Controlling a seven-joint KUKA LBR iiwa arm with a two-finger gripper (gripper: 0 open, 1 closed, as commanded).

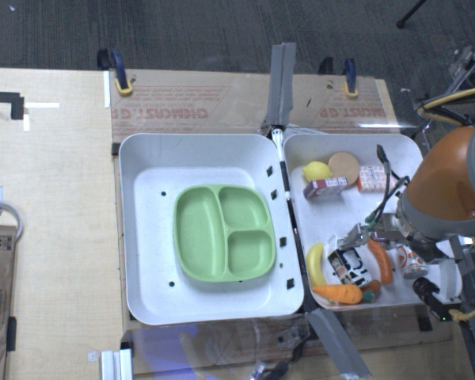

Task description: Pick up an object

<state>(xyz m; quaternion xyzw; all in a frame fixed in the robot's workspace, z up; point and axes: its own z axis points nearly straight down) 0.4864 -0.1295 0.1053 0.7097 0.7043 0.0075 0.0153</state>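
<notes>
Saw first a pale wooden counter (55,212), and on it a sheet of brown cardboard (198,105) held at the far edge with two blue clamps (119,66). Saw on this two shallow white bins, touching side by side. Found in the left bin (142,212) one green plate (224,233) with three compartments, lying flat near the middle, nothing on it. Found all the small things in the right bin (348,137). Saw the grey arm (451,184) with its orange band coming from the right, over the right edge of that bin, bent down into the bin's near half. Saw the end effector (356,240) low there, just above a black-and-white item (350,266) and just beside an orange sausage-shaped thing (380,261). Could not tell if the end effector was spread or pressed together, and saw nothing clearly pinched in it. Noticed a carrot (338,294) along the near wall, and a banana (315,264) beside the left wall, its lower end near the carrot. Noticed in the far half, well apart from the end effector, a yellow lemon (317,170) touching a round tan disc (343,165), a small red-and-white box (326,186) just in front of them, and a pink speckled packet (371,178) to the right of the disc
</notes>
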